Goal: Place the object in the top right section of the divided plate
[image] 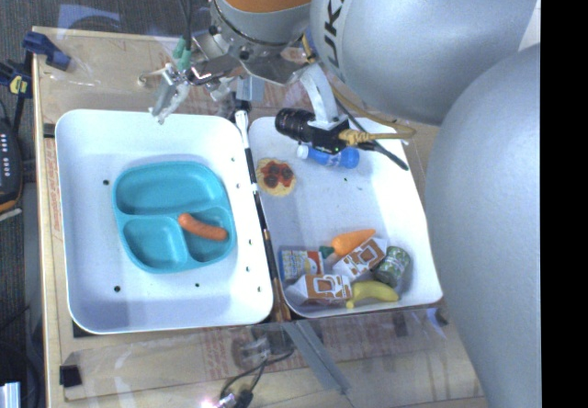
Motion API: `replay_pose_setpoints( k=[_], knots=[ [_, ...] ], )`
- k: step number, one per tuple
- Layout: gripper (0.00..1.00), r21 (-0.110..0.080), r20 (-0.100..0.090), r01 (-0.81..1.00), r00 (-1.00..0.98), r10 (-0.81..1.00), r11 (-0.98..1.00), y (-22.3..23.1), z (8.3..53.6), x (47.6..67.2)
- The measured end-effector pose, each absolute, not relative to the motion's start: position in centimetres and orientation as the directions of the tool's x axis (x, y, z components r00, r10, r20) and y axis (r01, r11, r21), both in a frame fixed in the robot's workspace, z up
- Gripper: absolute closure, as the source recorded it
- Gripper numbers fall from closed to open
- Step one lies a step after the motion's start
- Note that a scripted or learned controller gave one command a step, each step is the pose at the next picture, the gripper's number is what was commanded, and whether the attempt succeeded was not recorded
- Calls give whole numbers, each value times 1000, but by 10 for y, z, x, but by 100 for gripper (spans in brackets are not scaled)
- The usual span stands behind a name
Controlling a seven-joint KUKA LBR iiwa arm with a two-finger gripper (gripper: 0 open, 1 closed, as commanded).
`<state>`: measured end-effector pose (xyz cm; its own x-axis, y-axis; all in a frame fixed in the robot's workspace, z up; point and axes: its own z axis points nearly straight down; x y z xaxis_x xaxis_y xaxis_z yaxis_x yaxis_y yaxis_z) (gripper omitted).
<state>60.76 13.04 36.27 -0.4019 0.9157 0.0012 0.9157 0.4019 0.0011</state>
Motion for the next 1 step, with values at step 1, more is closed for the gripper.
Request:
replay_pose_setpoints(
  k=[1],
  knots=[
    [0, -5, 0, 903, -429, 903, 429, 173, 268, 536]
  ],
)
